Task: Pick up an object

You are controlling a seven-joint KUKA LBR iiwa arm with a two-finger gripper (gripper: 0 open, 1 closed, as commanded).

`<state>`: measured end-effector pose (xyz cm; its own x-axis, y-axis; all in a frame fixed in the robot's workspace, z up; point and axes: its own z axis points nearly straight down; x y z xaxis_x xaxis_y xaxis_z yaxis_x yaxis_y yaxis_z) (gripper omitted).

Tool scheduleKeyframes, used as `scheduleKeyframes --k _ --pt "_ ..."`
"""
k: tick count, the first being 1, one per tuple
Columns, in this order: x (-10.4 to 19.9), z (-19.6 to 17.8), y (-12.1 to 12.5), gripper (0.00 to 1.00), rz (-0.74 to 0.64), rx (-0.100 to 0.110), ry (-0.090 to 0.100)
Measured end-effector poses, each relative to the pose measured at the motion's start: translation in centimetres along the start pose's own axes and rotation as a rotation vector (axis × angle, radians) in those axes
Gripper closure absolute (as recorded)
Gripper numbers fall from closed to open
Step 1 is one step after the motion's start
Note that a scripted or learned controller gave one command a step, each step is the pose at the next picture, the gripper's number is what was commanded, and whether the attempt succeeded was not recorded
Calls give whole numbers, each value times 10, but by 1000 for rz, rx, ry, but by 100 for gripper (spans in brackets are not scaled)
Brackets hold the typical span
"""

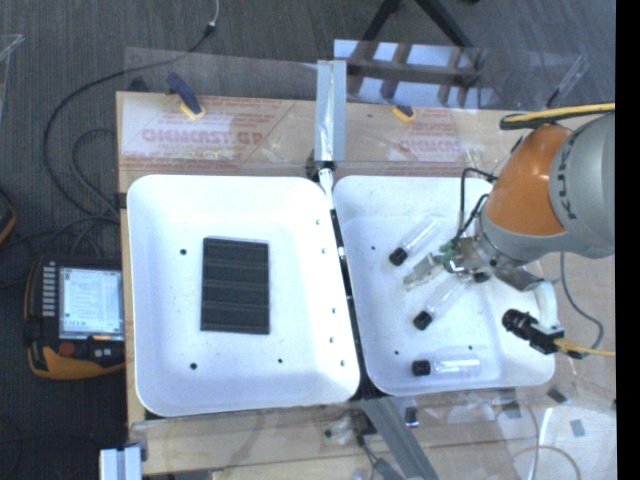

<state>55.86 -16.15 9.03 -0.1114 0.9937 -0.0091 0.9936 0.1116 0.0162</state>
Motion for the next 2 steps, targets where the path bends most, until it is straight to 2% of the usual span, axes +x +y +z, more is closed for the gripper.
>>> scheduleKeyframes --k 1,2 --pt "14 -2 -68 0 -16 0 2" --pt "2 0 -10 0 -93 4 4"
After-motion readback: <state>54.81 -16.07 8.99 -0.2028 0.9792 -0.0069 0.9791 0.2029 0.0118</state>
